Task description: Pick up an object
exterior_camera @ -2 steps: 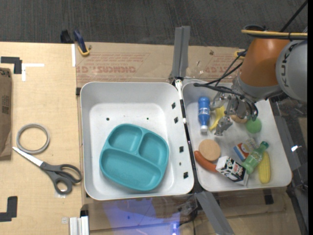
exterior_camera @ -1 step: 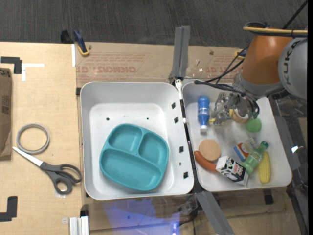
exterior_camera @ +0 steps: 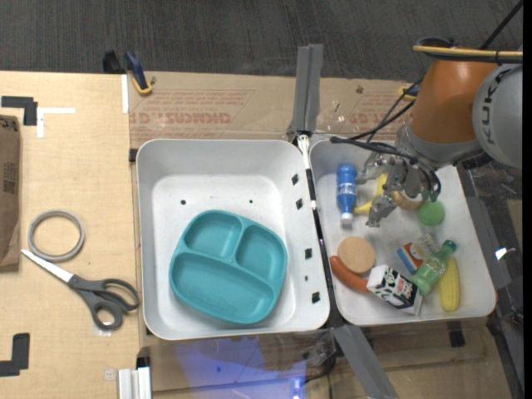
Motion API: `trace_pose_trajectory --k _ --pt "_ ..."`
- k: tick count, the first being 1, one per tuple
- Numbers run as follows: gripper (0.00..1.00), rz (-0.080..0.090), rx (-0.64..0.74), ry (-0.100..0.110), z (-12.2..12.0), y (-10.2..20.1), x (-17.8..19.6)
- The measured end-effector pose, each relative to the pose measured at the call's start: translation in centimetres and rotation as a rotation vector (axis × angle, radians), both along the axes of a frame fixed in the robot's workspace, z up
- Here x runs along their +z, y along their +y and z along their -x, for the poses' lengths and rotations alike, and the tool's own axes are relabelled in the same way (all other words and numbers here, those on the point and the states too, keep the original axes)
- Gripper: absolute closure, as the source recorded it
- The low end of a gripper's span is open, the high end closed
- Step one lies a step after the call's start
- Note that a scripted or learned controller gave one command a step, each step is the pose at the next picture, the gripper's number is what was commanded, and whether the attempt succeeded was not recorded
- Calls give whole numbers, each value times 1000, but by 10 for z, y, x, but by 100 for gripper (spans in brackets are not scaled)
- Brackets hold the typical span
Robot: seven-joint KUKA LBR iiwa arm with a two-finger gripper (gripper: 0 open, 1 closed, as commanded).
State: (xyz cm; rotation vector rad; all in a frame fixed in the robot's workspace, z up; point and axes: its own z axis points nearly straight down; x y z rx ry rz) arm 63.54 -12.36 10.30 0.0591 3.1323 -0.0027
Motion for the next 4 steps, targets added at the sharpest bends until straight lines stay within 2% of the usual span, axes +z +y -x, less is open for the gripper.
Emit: trace_pose_trajectory --k 1,2,3,4 --pt "0 -2 -50 5 28 24 -10" --pt "0 -2 -64 8 112 28 -11" --pt "0 -2 -142 4 74 -31 -10" --pt "0 -3 -131 16 -7 -40 -12"
